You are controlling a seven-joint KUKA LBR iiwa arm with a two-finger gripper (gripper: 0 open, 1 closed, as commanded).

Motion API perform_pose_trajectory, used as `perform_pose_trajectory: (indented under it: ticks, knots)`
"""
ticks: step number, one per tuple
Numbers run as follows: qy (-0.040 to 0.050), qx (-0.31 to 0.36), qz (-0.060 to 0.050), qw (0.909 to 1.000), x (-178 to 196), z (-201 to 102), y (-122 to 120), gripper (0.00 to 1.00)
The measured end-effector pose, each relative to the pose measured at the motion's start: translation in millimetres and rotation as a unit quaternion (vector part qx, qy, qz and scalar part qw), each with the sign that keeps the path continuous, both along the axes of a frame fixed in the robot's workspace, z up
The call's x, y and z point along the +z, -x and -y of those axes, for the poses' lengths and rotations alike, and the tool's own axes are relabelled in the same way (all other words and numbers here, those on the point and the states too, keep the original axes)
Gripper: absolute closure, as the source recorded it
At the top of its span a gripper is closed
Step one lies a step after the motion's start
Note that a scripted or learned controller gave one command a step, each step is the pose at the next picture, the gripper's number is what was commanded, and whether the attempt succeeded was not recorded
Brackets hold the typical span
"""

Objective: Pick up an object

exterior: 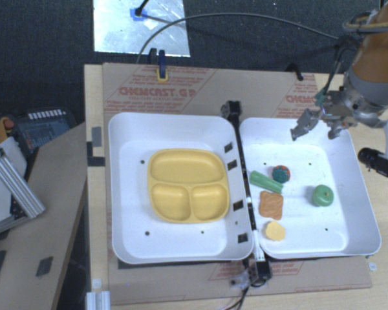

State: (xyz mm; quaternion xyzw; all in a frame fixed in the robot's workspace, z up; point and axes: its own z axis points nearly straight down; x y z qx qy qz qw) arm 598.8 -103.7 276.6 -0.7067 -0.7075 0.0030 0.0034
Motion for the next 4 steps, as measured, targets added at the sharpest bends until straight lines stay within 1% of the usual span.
perform_pose_trajectory:
  ticks: [1,3,4]
  knots:
    - [0.0005,0.001,0.005,1.0000,6.1,-0.1,-1.8,0.00]
    - [0.0002,0.000,0.004,1.0000,-86.1,3.1,13.4,0.00]
    - [0.0001,-0.001,0.003,1.0000,-147.6,7.9,11.8,0.00]
